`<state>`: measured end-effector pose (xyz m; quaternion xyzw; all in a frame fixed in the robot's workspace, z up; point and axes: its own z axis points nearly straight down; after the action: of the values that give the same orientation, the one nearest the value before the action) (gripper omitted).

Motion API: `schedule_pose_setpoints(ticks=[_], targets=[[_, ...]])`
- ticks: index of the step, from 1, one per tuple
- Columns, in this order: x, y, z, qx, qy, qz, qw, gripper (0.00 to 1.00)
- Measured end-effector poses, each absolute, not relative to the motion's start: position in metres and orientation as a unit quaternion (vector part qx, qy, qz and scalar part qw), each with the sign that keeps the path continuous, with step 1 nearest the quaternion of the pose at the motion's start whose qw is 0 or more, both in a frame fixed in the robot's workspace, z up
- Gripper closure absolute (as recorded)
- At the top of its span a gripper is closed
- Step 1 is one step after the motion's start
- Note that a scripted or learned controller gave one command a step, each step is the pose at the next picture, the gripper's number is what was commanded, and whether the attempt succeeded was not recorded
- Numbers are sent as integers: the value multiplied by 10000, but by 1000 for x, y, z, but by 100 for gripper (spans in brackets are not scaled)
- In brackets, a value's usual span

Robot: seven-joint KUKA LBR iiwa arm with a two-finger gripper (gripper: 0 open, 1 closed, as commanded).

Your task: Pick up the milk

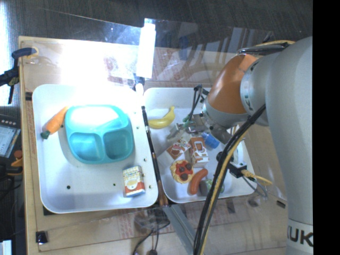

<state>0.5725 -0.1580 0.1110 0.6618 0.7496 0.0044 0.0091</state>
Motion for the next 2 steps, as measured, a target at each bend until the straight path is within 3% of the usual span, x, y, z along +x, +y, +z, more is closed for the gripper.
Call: schedule_pose_setpoints(ticks=[1, 2], targets=[[547, -140, 97, 6414, 7672, 29, 47, 0], [545, -139, 104, 6392, 7691, 5, 23, 100]])
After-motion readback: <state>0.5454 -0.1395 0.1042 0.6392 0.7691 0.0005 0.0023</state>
